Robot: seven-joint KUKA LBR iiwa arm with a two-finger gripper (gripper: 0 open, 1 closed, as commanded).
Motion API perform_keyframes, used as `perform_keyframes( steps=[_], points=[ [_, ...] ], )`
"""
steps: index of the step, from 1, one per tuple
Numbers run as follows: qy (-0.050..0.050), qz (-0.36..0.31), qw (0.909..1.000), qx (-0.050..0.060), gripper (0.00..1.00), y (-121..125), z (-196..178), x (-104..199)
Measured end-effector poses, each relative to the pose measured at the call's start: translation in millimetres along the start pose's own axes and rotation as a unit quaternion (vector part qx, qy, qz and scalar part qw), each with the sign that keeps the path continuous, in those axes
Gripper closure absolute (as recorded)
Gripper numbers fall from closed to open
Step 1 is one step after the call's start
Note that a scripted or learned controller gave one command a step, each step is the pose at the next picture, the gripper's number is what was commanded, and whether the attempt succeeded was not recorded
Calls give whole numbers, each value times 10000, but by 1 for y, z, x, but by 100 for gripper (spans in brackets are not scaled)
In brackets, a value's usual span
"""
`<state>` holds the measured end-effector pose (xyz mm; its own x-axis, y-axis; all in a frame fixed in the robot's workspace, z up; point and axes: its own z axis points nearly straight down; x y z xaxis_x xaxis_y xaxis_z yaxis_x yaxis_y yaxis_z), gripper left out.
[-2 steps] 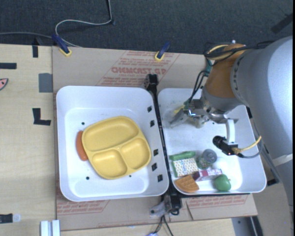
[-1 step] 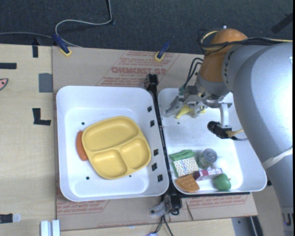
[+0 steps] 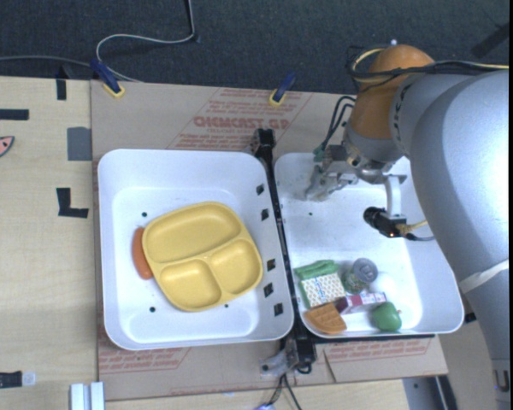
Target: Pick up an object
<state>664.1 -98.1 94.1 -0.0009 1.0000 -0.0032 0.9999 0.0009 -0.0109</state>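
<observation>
My gripper [image 3: 318, 186] hangs over the far left part of the right bin [image 3: 342, 220], its fingertips near the bin floor with nothing seen between them. Small objects cluster at the near end of that bin: a green packet [image 3: 315, 271], a white card with coloured print [image 3: 323, 289], an orange wedge [image 3: 327, 319], a round grey lid-like object [image 3: 361, 272], a thin pink and white stick [image 3: 365, 300] and a green ball [image 3: 386, 317]. All of these lie well below the gripper in the view.
The left bin [image 3: 120, 195] holds a yellow divided plate [image 3: 202, 254] with an orange object [image 3: 141, 254] tucked under its left edge. A black divider clip [image 3: 262, 142] sits between the bins. Cables run along the bench's far side.
</observation>
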Motion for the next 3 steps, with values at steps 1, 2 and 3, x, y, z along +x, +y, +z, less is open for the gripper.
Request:
perform_keyframes(
  steps=[1, 2, 3],
  points=[
    [-1, 2, 10000, 5, 0, 0, 0, 0],
    [-10, -3, 10000, 12, 100, -1, -9, 0],
    [-10, -2, 10000, 19, 0, -1, -9, 0]
  ],
)
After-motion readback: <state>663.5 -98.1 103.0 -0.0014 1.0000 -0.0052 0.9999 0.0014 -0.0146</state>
